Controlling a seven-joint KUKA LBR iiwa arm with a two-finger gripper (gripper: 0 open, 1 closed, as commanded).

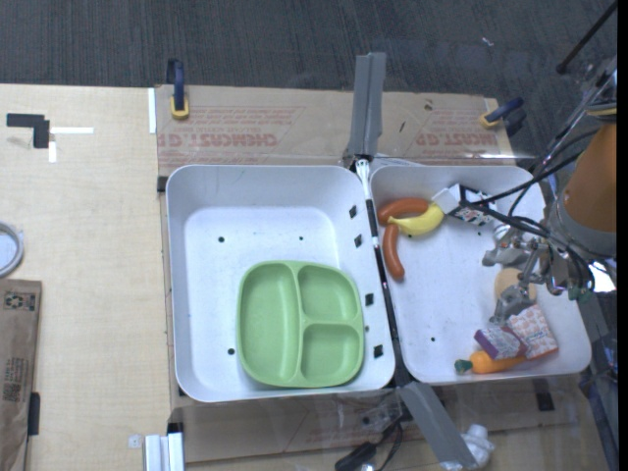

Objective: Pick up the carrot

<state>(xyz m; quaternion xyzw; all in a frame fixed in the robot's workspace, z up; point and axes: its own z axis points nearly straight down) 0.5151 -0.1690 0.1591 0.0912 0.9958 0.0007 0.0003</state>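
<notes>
Seen from above at a slant, two shallow white bins sit side by side on a wooden bench. At the near edge of the right bin (432, 356) lies the carrot (483, 363), orange with a green tip, touching a purple packet (497, 341) and just beside a red-and-white checked packet (535, 330). The gripper (517, 283) hovers over that bin, above the packets and a little farther back than the carrot; nothing is visible between its tips, and whether they are spread or closed cannot be told. Toward the bin's far wall rest a banana (417, 222) and two sausages (394, 251). Left of that bin, the left bin (191, 263) holds a green divided plate (299, 324).
</notes>
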